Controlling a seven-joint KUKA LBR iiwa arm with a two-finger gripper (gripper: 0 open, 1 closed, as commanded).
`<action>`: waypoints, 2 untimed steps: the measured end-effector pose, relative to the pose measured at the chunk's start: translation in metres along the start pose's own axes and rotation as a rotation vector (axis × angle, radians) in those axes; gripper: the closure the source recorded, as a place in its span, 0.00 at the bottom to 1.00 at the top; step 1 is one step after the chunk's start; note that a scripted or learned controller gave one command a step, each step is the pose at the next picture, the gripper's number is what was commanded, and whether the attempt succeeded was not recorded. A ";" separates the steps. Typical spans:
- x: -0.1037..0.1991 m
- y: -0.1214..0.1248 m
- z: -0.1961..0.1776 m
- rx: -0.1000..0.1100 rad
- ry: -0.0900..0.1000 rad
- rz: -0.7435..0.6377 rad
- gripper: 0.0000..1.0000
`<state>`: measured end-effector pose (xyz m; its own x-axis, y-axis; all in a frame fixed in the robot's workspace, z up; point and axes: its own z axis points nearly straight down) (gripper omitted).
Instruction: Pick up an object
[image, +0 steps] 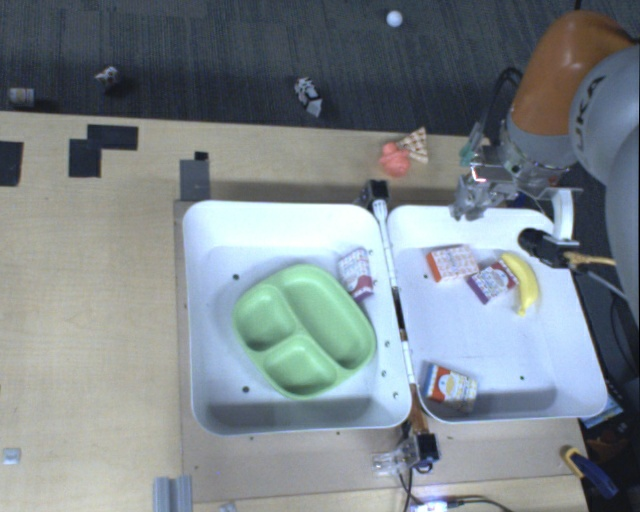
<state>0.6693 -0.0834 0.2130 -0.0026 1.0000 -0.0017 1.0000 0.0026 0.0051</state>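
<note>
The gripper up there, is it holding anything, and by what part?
Nothing shows in the gripper; it hangs over the far edge of the right bin, apart from the banana.

bench: light wood (90, 330) | floor: dark carpet (220, 50) | light: even

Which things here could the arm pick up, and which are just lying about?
Could be picked, right bin: banana; orange carton; purple packet; blue-and-orange carton.

Lying about: green divided plate and small packet, left bin; badminton shuttlecock on the bench.
</note>
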 end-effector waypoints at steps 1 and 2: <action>0.001 0.000 0.000 0.001 0.001 -0.002 0.00; -0.070 -0.146 0.102 0.006 0.001 0.002 0.00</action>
<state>0.5242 -0.1538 0.1103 -0.0006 1.0000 -0.0005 1.0000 0.0006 -0.0008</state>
